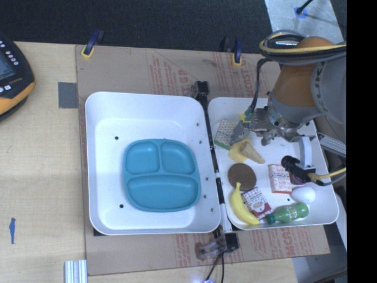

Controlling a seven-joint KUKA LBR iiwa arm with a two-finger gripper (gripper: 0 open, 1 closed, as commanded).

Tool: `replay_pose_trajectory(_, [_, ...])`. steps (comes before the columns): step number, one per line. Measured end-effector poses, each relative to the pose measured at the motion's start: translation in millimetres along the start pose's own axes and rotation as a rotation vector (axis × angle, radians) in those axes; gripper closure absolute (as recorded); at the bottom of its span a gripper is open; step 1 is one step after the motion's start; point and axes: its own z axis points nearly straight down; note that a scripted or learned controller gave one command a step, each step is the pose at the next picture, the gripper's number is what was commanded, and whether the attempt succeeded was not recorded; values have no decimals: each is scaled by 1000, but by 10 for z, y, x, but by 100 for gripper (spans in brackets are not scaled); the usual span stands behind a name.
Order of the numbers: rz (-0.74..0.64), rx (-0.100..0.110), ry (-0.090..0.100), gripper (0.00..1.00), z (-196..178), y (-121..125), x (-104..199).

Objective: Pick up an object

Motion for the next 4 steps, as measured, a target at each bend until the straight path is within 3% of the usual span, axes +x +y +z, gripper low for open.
replay_pose_trajectory(1, [6, -6, -3, 0, 439, -152, -164])
replay_pose_trajectory(2, [8, -1, 0, 0, 438, -991, -50])
replay_pose_trajectory(3, [4, -7, -3, 100, 325, -949, -67])
replay_pose_trajectory(4, [0, -18, -1, 100, -625, -757, 522])
